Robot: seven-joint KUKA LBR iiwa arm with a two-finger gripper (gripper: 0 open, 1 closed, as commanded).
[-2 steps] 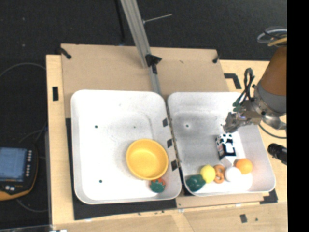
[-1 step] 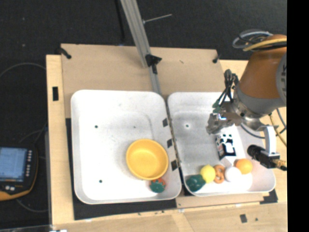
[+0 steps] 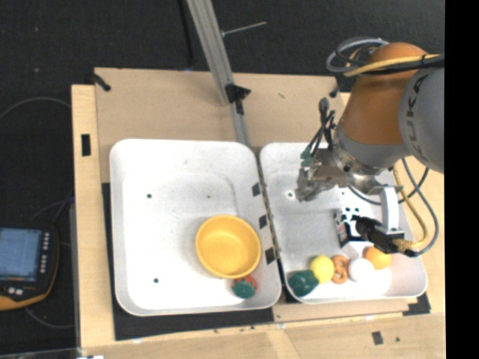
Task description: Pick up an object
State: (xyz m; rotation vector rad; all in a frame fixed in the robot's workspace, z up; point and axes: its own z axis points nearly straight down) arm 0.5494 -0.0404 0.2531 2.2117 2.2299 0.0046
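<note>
My gripper [image 3: 308, 187] hangs over the far, bare part of the right bin [image 3: 288, 155], and from this slanted view I cannot tell how it is set; nothing shows in it. What I could lift lies elsewhere. Along the near edge of the right bin sits a tight row: a dark green piece [image 3: 302, 280] at the left, a yellow ball-like piece [image 3: 323, 268] just beside it, a small orange-and-white piece [image 3: 340, 269], a white rounded piece [image 3: 361, 270], and an orange piece [image 3: 378, 258] at the right end. In the left bin [image 3: 150, 170] a yellow bowl [image 3: 228, 245] stands near the middle of the near half, with a small green-and-red item [image 3: 245, 287] touching its near right side.

I judge all of these light, probably plastic toys, rigid or slightly yielding, with smooth skins that could squirt out of a pinch. The rounded ones want a hold across their widest part, centred, so they do not roll away. The row is crowded, so a descent there risks nudging neighbours or catching the bin wall; the dark green piece at the row's left end has the most free space on one side. The bowl is too broad to span, so I would take it by its rim, one side in, one out. It looks stiff enough to bear that, though it may tilt as it rises.
</note>
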